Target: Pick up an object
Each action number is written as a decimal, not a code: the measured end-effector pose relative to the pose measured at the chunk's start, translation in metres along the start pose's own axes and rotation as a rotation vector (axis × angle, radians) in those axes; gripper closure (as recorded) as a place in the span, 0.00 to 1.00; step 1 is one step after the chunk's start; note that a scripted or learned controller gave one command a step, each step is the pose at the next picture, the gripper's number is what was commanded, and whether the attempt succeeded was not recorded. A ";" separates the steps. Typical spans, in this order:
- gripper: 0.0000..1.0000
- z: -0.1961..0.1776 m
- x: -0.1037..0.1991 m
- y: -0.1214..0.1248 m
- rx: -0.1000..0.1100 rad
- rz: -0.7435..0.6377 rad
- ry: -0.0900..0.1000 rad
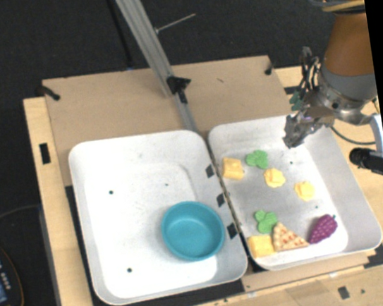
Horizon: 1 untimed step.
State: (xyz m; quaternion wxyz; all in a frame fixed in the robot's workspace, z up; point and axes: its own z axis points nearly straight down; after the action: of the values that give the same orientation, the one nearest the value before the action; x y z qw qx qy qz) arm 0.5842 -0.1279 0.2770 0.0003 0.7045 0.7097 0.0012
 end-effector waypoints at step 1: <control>1.00 -0.005 0.049 -0.006 0.000 0.000 0.000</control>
State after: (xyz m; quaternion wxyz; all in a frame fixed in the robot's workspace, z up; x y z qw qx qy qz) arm 0.5780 -0.0793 0.2816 0.0002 0.7045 0.7097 0.0012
